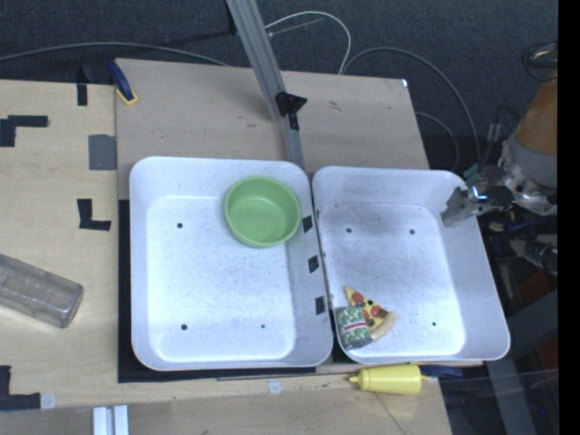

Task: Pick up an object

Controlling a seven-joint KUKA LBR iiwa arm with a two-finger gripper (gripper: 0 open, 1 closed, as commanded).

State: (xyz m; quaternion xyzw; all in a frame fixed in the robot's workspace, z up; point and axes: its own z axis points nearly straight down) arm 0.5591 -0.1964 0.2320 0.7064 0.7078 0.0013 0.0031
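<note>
The grey metal gripper (pixel 456 205) hangs over the right white bin's (pixel 471 333) top right rim. I cannot tell its grip. The flat pizza slice toy (pixel 363 317) lies well apart, by that bin's bottom left corner.

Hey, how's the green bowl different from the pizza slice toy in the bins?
The green bowl is round and one plain colour; the pizza slice toy is a flat wedge with mixed colours. The bowl sits in the left bin, near its back right corner; the pizza slice lies in the right bin, at its front left corner. The bowl looks larger. Both rest apart from the gripper.
</note>
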